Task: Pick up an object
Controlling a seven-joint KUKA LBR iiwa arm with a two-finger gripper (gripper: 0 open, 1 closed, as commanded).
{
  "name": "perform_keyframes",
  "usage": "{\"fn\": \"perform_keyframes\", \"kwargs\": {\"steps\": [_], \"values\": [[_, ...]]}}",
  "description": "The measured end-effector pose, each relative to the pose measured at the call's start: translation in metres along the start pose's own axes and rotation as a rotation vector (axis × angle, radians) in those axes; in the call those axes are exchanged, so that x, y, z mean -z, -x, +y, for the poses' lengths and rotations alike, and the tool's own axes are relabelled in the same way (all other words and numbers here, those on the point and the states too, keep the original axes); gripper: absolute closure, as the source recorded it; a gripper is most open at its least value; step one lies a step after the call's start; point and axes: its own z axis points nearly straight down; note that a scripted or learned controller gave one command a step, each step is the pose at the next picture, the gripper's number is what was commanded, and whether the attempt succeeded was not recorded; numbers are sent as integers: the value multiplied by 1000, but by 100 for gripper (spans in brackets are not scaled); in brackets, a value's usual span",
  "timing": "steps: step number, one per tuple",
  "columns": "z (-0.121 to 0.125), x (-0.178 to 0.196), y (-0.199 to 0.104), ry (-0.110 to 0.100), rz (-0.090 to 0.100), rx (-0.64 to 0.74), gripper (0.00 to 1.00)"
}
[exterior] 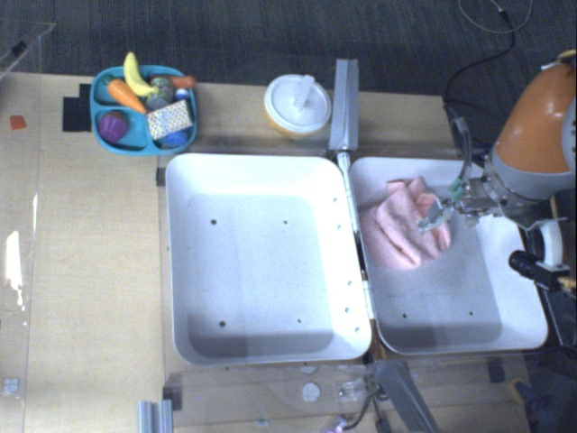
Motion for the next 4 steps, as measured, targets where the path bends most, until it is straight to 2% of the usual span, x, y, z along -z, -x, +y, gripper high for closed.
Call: {"fn": "perform_keyframes", "kwargs": {"steps": [1,2,3,4], "values": [[23,-82,28,12,-3,58,0],[27,-69,27,20,-4,62,100],[-22,-43,-10,1,1,-121,100],[-46,-2,-39,1,0,-5,100]]}}
